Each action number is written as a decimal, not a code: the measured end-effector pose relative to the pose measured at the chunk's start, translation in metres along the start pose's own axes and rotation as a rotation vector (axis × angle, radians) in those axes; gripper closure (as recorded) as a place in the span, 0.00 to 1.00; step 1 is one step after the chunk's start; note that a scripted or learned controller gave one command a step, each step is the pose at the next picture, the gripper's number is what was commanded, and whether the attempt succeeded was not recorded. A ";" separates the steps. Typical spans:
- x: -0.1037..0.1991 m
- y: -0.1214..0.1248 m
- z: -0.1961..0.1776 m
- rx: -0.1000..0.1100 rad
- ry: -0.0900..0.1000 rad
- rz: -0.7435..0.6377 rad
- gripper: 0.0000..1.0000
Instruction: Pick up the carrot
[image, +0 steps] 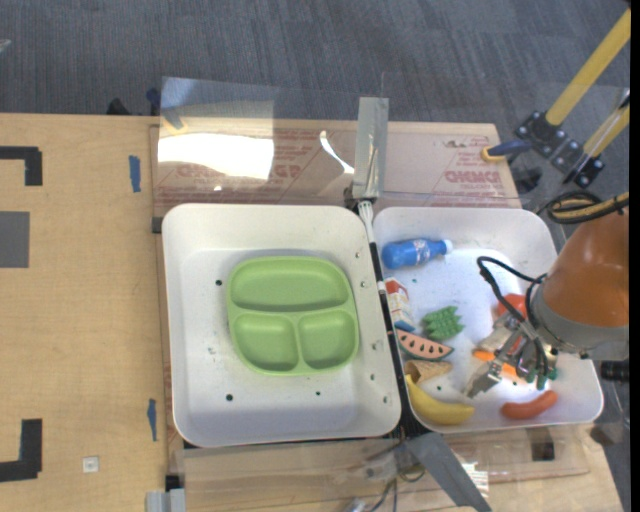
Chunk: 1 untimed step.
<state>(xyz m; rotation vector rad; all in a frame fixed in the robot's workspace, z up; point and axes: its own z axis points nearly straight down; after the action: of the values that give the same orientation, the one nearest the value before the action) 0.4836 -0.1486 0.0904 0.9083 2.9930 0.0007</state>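
Two white bins sit side by side on my screen. The left bin (190, 330) holds a green divided plate (293, 313). The right bin (540, 232) is crowded: a blue bottle (414, 251) at the far side, a green leafy toy (441, 323), a watermelon slice (424, 346) and a banana (438, 404) at the near-left corner.

Right of these, toward the near right of that bin, I take the small orange piece to be the carrot (488, 353). It lies against the gripper (497, 374), which hangs low over it. Cables and tooling crowd that spot, so I cannot tell whether the gripper is clenched or released, or whether it has the carrot.

I judge the carrot to be a light, stiff plastic toy with a smooth, tapering, slippery skin. I would grip across its thicker middle, not the narrow tip. A red sausage-like toy (528, 404) lies just beyond, near right.
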 end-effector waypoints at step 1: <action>0.023 0.051 -0.001 -0.003 -0.001 -0.019 0.00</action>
<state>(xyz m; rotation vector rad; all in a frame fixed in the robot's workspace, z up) 0.4929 -0.0933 0.0910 0.8793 3.0001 0.0039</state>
